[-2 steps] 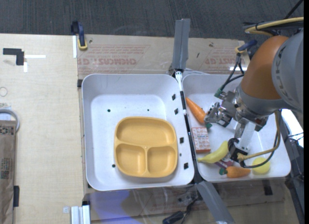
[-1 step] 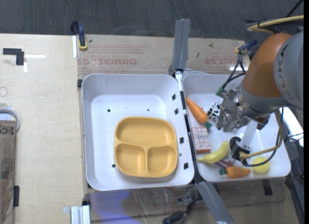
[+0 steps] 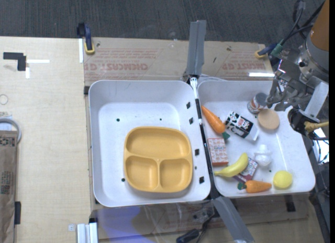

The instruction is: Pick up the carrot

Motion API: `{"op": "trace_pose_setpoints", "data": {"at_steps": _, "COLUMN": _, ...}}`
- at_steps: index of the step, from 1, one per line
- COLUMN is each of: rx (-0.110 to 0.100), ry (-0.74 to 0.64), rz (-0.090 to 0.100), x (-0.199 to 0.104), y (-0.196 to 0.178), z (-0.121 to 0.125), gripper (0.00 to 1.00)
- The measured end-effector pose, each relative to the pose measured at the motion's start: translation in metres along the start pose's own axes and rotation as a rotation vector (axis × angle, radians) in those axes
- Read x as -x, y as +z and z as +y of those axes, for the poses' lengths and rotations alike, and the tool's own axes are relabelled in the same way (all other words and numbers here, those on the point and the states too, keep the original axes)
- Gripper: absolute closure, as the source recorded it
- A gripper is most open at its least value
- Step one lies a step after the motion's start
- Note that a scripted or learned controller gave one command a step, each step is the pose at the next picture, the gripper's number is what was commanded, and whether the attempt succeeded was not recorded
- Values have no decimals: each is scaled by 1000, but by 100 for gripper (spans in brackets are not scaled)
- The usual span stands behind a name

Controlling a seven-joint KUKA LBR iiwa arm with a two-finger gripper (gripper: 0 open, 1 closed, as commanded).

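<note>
A long orange carrot (image 3: 213,120) with a green stem end lies slanted in the right bin (image 3: 306,155), close to its left wall. A second, shorter carrot (image 3: 256,186) lies near the bin's front edge, beside the banana (image 3: 233,166). My gripper (image 3: 279,99) hangs over the bin's far right corner, above a round tan disc (image 3: 269,120) and a small can (image 3: 256,103). It is well to the right of the long carrot and holds nothing that I can see.
The right bin also holds a black-and-white carton (image 3: 240,125), a red box (image 3: 217,151), a white lump (image 3: 262,156) and a yellow lemon (image 3: 282,179). In the left bin (image 3: 104,132) sits a yellow divided plate (image 3: 158,159). Cables hang by the arm at right.
</note>
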State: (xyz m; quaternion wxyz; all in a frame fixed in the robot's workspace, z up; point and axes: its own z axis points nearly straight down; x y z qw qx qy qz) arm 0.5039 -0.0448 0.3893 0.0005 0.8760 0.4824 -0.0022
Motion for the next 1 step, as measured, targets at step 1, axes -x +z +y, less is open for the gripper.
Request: {"op": "trace_pose_setpoints", "data": {"at_steps": 1, "rx": -4, "ry": 177, "rz": 0, "x": -48, "y": 150, "z": -2, "gripper": 100}}
